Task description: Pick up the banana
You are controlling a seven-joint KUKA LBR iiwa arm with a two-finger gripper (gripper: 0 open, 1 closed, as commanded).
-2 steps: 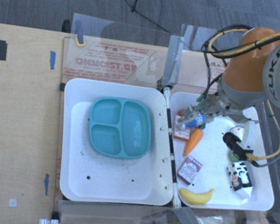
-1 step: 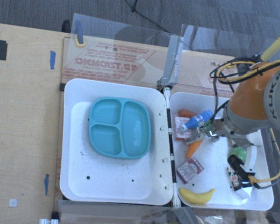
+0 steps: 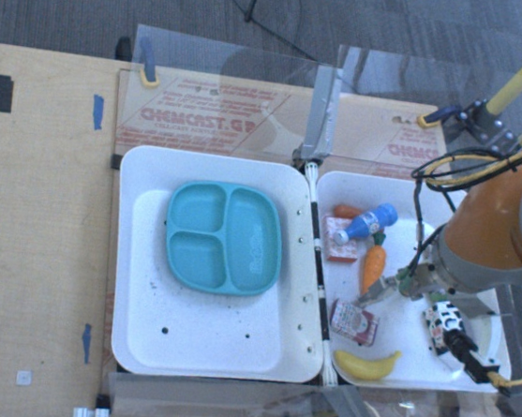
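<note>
The yellow banana [image 3: 365, 364] lies on its side at the front edge of the right bin [image 3: 487, 367], curving up toward the right. My gripper [image 3: 376, 293] reaches in from the right and hovers over the middle of that bin. It is just below the orange carrot [image 3: 373, 267] and above a red and white packet [image 3: 354, 322]. The banana is well clear of the gripper, nearer the front, with nothing touching it.
At the back of the right bin are a blue bottle [image 3: 371, 222] and a second red packet [image 3: 339, 238]. A black and white cow toy [image 3: 443, 321] lies at the right. The left bin [image 3: 133, 329] holds a teal divided plate [image 3: 224, 238].
</note>
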